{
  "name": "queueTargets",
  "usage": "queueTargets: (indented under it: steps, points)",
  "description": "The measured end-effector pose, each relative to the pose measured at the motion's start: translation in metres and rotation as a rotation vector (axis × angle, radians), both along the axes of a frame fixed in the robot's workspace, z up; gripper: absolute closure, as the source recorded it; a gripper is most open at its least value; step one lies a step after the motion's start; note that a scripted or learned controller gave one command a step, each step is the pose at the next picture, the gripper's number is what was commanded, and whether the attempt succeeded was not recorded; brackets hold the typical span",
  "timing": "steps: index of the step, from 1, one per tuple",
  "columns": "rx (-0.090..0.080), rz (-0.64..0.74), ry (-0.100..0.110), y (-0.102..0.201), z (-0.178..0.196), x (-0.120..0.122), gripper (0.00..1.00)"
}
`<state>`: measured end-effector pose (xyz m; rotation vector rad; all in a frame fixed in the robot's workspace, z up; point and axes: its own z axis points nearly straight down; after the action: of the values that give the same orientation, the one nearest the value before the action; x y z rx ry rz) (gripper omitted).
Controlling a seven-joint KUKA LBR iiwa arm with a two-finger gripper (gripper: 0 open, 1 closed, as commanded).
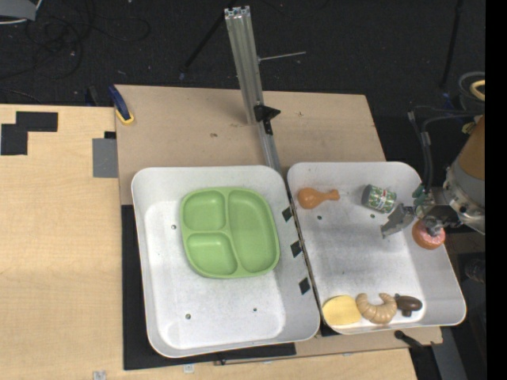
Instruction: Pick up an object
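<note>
The right bin (356, 260) holds several small things. An orange drumstick-shaped toy (317, 197) lies at its back left, and a green can (380, 199) lies on its side at the back. A yellow piece (342, 311), a tan curled piece (377, 308) and a dark brown piece (408, 304) sit along the front wall. A red round object (430, 237) is at the bin's right rim, right against my gripper (412, 216). The gripper hangs low over the bin's right side, just right of the can. I cannot make out whether the red object is in its grasp.
The left bin (158, 291) holds a green divided plate (230, 232). An upright metal post (245, 70) stands behind the gap between the bins. The arm's grey body (467, 188) comes in over the right bin's right rim.
</note>
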<state>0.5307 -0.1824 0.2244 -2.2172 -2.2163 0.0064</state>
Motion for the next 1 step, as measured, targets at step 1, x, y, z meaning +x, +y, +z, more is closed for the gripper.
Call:
queueTargets:
  steps: [1]
  points:
    - [0.001,0.001,0.002,0.0045,-0.0638,0.0024,0.0]
